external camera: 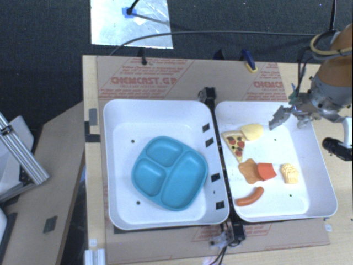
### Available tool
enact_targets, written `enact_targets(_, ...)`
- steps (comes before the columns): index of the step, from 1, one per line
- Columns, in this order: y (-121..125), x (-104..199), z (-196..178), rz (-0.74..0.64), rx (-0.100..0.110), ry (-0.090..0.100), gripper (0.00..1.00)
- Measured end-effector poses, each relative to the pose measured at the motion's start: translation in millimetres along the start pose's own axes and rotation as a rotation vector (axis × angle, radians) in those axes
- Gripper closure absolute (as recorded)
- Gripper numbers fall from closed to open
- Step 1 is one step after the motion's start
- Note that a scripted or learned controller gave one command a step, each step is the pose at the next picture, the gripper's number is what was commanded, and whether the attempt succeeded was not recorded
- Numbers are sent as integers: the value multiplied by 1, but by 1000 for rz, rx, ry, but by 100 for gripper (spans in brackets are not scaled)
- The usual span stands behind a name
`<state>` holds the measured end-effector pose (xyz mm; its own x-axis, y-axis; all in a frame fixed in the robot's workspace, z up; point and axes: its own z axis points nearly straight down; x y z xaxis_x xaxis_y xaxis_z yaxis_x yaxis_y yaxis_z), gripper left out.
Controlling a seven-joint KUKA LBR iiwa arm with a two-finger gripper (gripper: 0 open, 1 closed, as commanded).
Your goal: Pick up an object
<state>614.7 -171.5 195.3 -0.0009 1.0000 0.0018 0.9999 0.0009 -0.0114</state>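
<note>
The right bin (314, 203) holds several toy foods. A pizza slice (235, 143) and a pale yellow lump (252, 131) lie near its far left. An orange-brown piece (249, 171) touches a red block (266, 171) in the middle, with a yellow ridged piece (289, 173) to their right. A sausage (250, 196) lies near the front. My gripper (288, 122) hangs over the far part of this bin, right of the yellow lump, open with nothing between its fingers.
The left bin (121, 120) holds a blue divided plate (170, 171). A black clip strip (216, 159) runs between the bins. Cardboard lies under both bins, and a cable crosses behind them. An aluminium rail (19, 153) stands at the left.
</note>
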Motion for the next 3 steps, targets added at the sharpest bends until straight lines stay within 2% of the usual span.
enact_targets(1, 3, 0, -8, -3, -13, -2, 0)
enact_targets(3, -2, -3, 105, 0, -9, -2, 0)
